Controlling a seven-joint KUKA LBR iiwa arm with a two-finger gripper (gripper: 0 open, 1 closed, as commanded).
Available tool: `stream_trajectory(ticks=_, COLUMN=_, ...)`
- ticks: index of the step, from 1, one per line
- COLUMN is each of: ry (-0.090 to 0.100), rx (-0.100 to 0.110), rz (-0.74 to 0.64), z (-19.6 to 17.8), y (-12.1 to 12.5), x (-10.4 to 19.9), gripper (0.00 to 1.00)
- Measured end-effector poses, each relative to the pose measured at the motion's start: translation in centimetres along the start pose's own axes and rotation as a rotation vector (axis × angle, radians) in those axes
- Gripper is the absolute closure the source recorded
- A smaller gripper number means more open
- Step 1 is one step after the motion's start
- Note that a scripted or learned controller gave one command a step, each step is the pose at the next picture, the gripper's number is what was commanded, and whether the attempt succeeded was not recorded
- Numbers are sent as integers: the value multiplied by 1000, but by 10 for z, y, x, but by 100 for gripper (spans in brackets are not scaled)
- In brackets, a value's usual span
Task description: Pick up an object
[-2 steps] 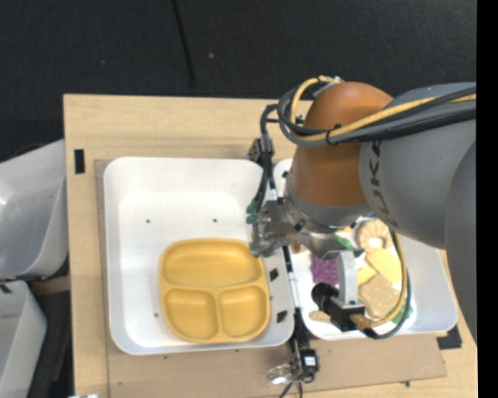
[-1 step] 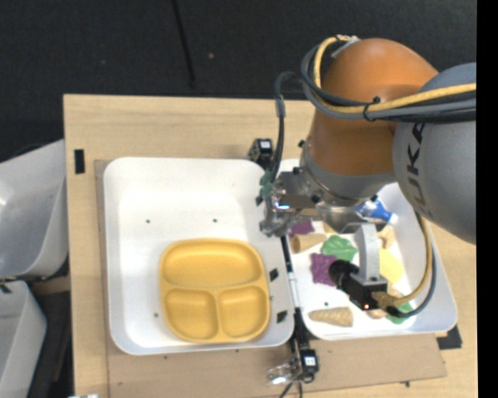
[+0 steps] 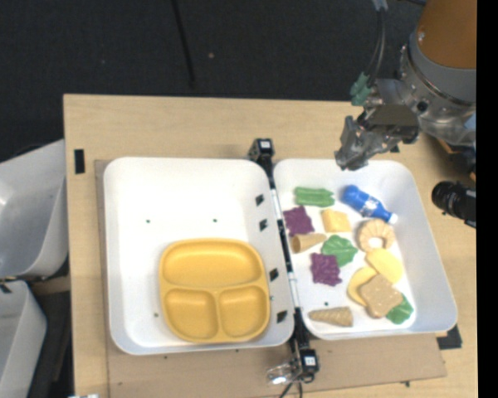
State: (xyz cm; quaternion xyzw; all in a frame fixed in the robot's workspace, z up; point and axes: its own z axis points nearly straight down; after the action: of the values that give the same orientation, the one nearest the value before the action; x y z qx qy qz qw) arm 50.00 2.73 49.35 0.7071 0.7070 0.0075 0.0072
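White bins point(image 3: 120, 222), two, one yellow tray point(image 3: 213, 289), two purple toys point(image 3: 297, 220), pincer point(image 3: 351, 157) state unclear

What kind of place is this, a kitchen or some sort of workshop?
Most likely a robot test bench in a lab: a robot arm hangs over two white bins, one holding a yellow divided plate, the other toy food such as a blue bottle.

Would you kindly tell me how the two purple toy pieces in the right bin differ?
The upper purple piece lies nearer the bin divider, beside the green bean pod. The lower purple piece sits farther right, just below the green leaf, and looks slightly larger. Both are purple, lumpy, and lie flat.
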Motion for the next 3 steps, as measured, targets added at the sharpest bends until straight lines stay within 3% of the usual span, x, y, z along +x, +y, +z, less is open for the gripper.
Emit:
stream_trajectory(ticks=1, ry=-3, rx=32, rz=0, z=125, y=-14, x=1, gripper=100)
stream_trajectory(ticks=2, ry=2, rx=12, rz=-10, z=37, y=-11, x=81, gripper=100)
stream_trajectory(ticks=3, ry=-3, rx=23, rz=4, z=85, y=-12, x=30, gripper=100)
